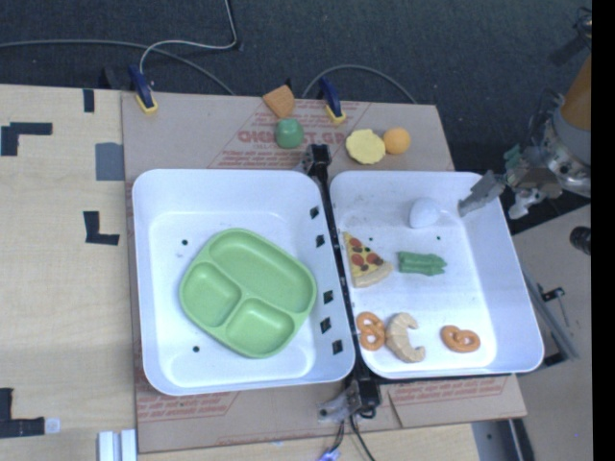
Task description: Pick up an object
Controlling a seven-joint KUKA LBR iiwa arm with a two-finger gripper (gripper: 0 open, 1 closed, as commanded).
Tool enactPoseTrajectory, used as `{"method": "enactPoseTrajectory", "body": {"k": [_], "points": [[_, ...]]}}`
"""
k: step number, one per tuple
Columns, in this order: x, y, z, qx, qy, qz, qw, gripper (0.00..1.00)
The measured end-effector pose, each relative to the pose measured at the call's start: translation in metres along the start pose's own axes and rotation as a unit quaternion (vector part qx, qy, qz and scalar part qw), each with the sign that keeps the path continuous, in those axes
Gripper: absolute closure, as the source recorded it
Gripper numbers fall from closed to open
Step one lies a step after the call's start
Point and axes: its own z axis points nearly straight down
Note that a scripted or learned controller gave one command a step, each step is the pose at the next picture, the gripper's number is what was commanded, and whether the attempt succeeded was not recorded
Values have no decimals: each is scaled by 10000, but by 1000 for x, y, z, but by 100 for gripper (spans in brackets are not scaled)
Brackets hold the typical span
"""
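Observation:
The right bin [509,286] holds a white rounded object [424,213], a pizza slice [366,260], a green vegetable piece [421,263], two pretzels [370,329] [460,339] and a beige croissant-like piece [405,337]. My gripper [502,198] hangs over the bin's upper right rim, just right of the white object. Its fingers [478,198] are open and hold nothing.
The left bin [154,257] carries a green divided plate [248,291]. Behind the bins on the cardboard lie an orange block [279,100], a green piece [288,133], a yellow piece [365,146] and an orange ball [397,141]. Cables run across the back.

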Motion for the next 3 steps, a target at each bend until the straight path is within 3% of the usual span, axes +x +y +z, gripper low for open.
{"method": "enactPoseTrajectory", "body": {"k": [1, 2, 3], "points": [[-15, 4, 160, -15, -2, 4, 10000, 0], [33, 41, 173, -30, -7, -7, 10000, 0], [-17, 31, 167, -3, -4, 4, 10000, 0]]}}
